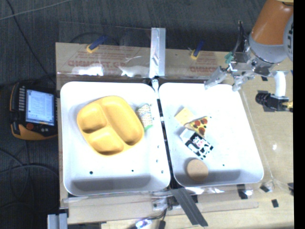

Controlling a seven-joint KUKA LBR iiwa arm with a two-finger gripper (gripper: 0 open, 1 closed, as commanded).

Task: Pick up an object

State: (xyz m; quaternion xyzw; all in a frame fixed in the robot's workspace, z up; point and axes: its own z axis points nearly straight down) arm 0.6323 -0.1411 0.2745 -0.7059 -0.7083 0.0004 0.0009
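Two white bins [238,128] — gripper [228,79] above right bin's far rim.

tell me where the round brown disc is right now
The round brown disc lies in the right bin, near its front wall, just below the black-and-white patterned item.

No text can be read. Faint red lettering is seen on the cardboard [86,61] behind the bins, and the pendant screen [39,106] is too blurred.

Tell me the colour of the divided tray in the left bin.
Yellow; the divided tray shows in the camera view.
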